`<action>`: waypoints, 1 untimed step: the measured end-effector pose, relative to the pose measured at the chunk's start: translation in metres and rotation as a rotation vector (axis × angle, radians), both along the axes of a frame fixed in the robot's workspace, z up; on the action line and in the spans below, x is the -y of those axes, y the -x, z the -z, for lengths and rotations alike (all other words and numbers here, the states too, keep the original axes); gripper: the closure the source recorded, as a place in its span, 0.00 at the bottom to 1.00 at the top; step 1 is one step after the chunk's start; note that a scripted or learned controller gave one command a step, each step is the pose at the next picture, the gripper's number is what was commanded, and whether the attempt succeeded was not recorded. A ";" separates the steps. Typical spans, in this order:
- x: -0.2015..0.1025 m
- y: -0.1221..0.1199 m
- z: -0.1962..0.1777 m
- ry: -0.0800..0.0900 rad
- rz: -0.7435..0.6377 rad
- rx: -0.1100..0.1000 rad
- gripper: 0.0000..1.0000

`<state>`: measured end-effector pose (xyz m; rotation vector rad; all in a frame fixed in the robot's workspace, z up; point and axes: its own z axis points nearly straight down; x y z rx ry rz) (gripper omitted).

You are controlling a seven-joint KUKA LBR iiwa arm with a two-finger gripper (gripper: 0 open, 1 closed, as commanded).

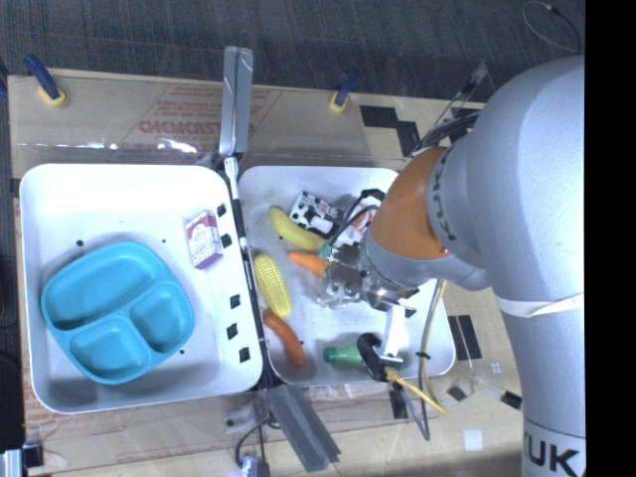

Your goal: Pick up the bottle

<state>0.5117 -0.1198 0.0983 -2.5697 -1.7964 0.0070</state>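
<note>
- The grey arm (517, 187) reached in from the right, and its orange band (412, 217) hung over the right bin (298, 173).
- The tool (336, 286) sat low over the middle of that bin, just right of the corn cob (271, 282) and just below the carrot (308, 262).
- Whether the tool was apart or together could not be told (the wrist hid its working end from above), and nothing could be seen gripped in it.
- The green bottle (343, 355) lay on its side by the near wall of the right bin. It was below the tool and apart from it, with its pale cap end pointing left.
- A reddish sausage (284, 338) lay at a slant just left of the bottle, near the wall between the two bins.
- A banana (298, 231) lay above the carrot, and a black-and-white patterned carton (316, 210) sat just behind it toward the far wall.
- The left bin (40, 197) held a blue three-compartment plate (114, 311) in its near left part.
- A small red-and-white box (203, 238) lay near the left bin's right wall, well apart from the plate.
- Both bins stood side by side on the tan counter (119, 107).
</note>
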 end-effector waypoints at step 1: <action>-0.070 -0.055 -0.093 0.001 0.001 0.004 0.00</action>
